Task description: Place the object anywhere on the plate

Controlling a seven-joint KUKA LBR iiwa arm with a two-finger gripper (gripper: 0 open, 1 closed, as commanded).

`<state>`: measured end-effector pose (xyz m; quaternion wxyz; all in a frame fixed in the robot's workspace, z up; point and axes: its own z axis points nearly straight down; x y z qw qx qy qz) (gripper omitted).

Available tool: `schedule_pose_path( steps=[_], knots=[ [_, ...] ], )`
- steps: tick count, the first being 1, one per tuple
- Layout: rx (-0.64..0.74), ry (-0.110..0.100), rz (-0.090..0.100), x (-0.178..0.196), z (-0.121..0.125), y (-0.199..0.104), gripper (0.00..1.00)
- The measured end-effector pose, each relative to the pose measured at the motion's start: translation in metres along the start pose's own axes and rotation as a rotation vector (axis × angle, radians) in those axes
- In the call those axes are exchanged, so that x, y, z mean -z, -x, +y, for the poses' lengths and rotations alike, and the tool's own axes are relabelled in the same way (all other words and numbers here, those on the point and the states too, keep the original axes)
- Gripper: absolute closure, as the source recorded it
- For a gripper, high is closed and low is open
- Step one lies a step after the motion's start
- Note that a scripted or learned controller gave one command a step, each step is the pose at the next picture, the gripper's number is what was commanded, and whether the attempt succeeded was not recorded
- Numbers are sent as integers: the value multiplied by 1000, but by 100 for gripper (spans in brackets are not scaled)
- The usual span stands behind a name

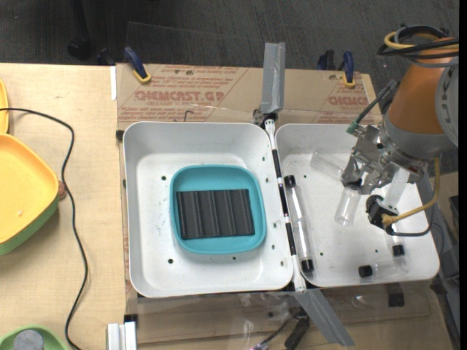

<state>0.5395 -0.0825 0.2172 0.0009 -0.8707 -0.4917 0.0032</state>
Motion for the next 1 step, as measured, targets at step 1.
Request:
schedule_pose_path(
  steps=[1],
  knots=[
    [0, 0, 0, 0, 0, 0, 0]
  ],
)
